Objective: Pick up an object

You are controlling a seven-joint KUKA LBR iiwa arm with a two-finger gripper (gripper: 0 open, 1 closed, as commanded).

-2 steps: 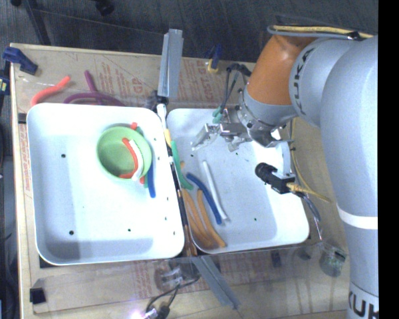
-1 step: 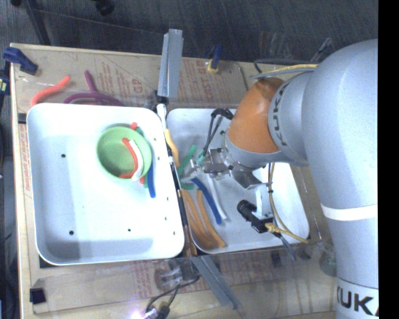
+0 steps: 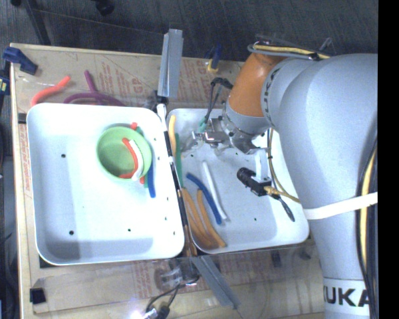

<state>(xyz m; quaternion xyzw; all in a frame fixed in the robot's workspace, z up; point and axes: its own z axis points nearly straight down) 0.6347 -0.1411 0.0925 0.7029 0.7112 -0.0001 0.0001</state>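
The tool [image 3: 205,138] sits low over the far end of the right bin [image 3: 256,226], close to that bin's far-left corner. Its metal parts are bunched together under the wrist, and I cannot tell whether it is spread or pressed together; nothing can be seen gripped in it. The nearest loose things lie just on the near side of it. A white stick [image 3: 210,182] starts a little below the tool and slants away toward the bin's middle. A blue stick [image 3: 207,199] runs beside it on the left at much the same slant, its far end near the tool but apart from it. Along the bin's left wall, to the tool's left, a thin green strip [image 3: 179,150] stands close by, with a yellow strip [image 3: 172,129] beyond it by the far corner. Further toward the near wall, well clear of the tool, a few orange-brown curved pieces [image 3: 201,223] lie stacked against the left side. The left bin [image 3: 73,208] holds a green bowl [image 3: 122,153] with a red curved piece [image 3: 131,150] lying across it and a short blue piece [image 3: 151,185] at its near-right edge. On the tabletop [image 3: 113,274] beyond the left bin lie an orange stick [image 3: 50,90] and a purple tube [image 3: 93,98].
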